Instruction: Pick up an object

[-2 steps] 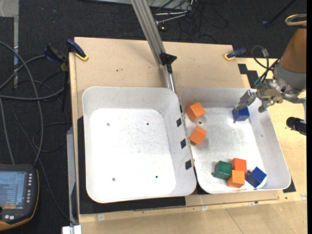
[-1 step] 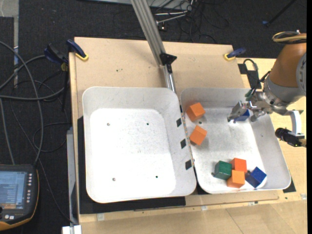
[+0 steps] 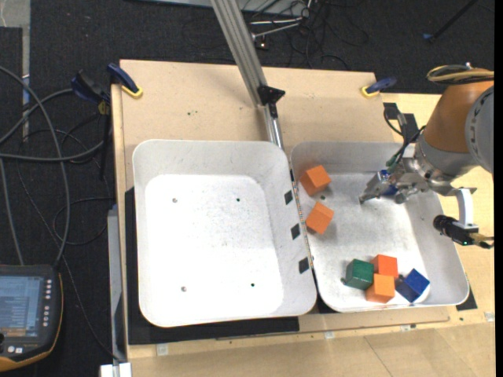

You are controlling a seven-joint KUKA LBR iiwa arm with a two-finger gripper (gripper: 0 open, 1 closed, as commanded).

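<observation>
— Gripper (image 3: 376,194) first: where does it sit?

— Over the upper part of the right bin (image 3: 440,250), at the right of the frame, on the grey arm (image 3: 460,132) with its orange band. It points left, toward the bin's middle. Whether it is open or closed I cannot tell; the tip is too small and dark against the white.

— Is anything in it?

— Nothing that I can make out between its tips. It stands apart from every block.

— So where are the blocks?

— All in the right bin. One orange cube (image 3: 316,179) lies near the bin's upper left corner, left of the gripper. A second orange cube (image 3: 319,218) lies just below it, close to the bin's left wall. At the lower part of the bin there is a cluster: a green block (image 3: 360,274), an orange block (image 3: 383,277) touching its right side and looking like two stacked or abutting pieces, and a blue block (image 3: 413,284) right beside that.

— And the rest?

— The left bin (image 3: 157,171) sits beside the right one on the tan surface (image 3: 196,100). A metal pole (image 3: 240,42) slants down from the top of the frame to where the bins meet. Blue and yellow clamps (image 3: 122,79) grip the surface's upper corners. A handheld pendant (image 3: 27,312) lies at lower left, with black cables (image 3: 55,144) above it.
</observation>
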